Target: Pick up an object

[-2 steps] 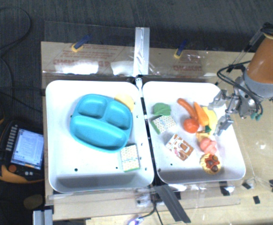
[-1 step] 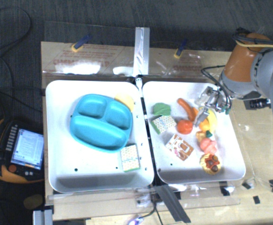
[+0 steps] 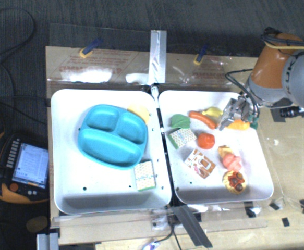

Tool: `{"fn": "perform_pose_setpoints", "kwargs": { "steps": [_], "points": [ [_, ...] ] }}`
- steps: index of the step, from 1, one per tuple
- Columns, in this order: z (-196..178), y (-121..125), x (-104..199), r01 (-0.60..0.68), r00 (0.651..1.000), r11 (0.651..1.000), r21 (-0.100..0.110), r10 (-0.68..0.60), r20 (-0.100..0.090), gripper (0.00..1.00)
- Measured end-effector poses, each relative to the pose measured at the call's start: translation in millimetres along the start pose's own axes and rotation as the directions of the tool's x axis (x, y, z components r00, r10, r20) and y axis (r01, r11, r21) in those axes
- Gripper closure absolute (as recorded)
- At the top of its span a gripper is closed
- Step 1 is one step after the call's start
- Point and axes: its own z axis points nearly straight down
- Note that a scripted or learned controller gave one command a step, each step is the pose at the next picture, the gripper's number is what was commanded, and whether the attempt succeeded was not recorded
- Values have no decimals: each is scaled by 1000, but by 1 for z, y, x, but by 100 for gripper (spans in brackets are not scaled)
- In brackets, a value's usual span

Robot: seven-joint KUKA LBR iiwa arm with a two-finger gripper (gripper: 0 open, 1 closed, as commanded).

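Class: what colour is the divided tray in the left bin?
Light blue tray, camera view.

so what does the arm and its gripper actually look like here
The arm is grey with a broad orange band above the wrist and dark cables running alongside it. Its gripper is a small metallic grey two-finger unit, with a spot of teal near its base.

Arm [image 3: 292,77] is grey with a fat rounded orange band near the wrist, a black cable looping off it, and a small silvery metal tool [image 3: 234,112] with some teal-green bits beside it.
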Motion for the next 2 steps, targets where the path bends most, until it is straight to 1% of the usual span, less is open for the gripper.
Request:
{"fn": "perform_pose_setpoints", "kwargs": {
  "steps": [1, 2],
  "points": [
    [-72, 50, 17, -157, 987, 988, -1, 157, -14, 100],
    [-42, -2, 72, -629, 777, 777, 11, 629, -15, 100]
  ]
}}
